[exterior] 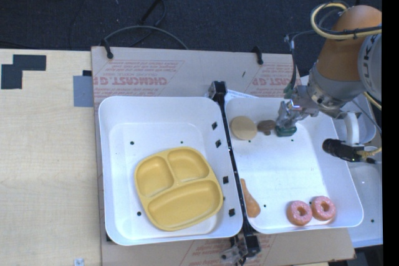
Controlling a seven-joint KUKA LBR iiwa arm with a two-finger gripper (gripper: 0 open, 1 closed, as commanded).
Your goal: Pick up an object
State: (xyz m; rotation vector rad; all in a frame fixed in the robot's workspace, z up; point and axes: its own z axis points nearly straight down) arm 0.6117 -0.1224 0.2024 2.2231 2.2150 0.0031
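My gripper (287,129) hangs low over the far part of the right bin (349,196), near its back wall. Just left of it lies a small brown lump (266,127), close to the gripper's tip; whether they touch I cannot tell. Further left sits a round tan disc (243,128). Two pink donuts (311,210) lie side by side at the near right corner of that bin. An orange-brown elongated piece (249,199) rests along the bin's left wall near the front. Nothing shows between the gripper's tips.
The left bin (118,134) holds a yellow divided plate (179,187) toward its near right. A black divider (227,152) runs between the two bins. Bare white floor spans the middle of the right bin.
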